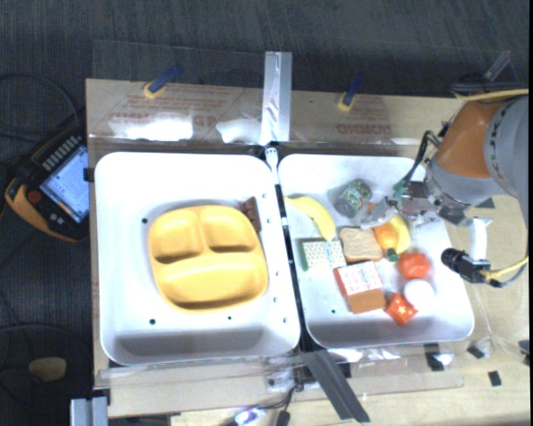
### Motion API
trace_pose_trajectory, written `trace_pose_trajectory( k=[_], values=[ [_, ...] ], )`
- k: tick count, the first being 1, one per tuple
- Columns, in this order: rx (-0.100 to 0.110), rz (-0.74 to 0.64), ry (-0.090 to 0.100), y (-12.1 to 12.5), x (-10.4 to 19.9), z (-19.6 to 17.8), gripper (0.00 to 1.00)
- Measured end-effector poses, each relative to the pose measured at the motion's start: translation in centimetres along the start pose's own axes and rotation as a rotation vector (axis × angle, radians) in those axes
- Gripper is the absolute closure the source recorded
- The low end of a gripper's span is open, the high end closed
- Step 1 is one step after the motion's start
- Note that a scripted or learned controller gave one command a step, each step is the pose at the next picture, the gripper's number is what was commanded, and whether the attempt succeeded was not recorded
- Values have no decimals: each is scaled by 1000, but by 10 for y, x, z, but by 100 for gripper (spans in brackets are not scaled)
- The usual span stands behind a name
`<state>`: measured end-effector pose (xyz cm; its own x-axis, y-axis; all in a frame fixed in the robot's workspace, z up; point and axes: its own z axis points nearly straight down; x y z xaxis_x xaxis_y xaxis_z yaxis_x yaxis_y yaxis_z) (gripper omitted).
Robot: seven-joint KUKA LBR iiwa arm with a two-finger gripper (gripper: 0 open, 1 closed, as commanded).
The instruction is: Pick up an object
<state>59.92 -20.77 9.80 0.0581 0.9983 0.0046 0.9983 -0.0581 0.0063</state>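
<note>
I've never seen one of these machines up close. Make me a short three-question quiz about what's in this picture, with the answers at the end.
1. True or false: the yellow divided tray lies in the left bin.
2. Which lies nearest the divider between the bins: A) the banana, B) the white egg, C) the tomato?
3. Fill in: the gripper is above the ____ bin.

Key: 1 true. 2 A. 3 right.
</note>
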Motion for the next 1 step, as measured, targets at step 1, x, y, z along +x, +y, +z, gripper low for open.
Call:
trace_pose_trajectory(
  k=[1],
  values=[
    [-1,2,-4,0,-2,-10,100]
  ],
)
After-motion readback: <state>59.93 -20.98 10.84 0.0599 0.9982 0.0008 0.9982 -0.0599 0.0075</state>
